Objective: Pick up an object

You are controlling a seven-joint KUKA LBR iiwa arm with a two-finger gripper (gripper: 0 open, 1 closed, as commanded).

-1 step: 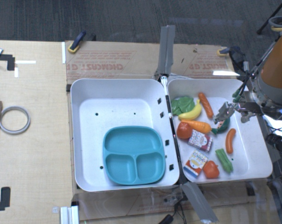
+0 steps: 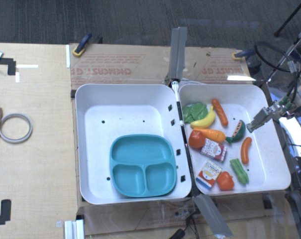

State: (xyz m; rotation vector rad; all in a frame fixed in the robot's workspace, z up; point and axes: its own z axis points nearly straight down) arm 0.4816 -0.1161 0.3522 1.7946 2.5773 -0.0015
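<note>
1. Counter [image 2: 31, 183]: light wood surface carrying two shallow white bins side by side on brown cardboard.
2. Left bin [image 2: 90, 103]: holds one teal divided plate [image 2: 143, 166], lying flat toward the near right part.
3. Right bin [image 2: 277, 173]: holds a cluster of toy foods.
4. Far group: green leafy piece [image 2: 192, 111] with a yellow banana [image 2: 206, 119] lying against it; an orange carrot [image 2: 219, 112] just to the right.
5. Middle group: red tomato [image 2: 196, 139] touching a second carrot [image 2: 212, 134]; small red-and-white carton [image 2: 214, 150] just below; watermelon slice [image 2: 237, 131] to the right.
6. Near group: juice box [image 2: 208, 174], red pepper [image 2: 225, 181], green cucumber [image 2: 239, 171], and an orange sausage [image 2: 246, 150] near the right wall.
7. End effector [image 2: 250, 126]: grey, reaching in over the right wall, its tip just beside the watermelon slice. It is too small to tell how far open it is, or whether it has hold of anything.
8. Roll of tape [image 2: 14, 128]: on the counter, well left of the bins.
</note>
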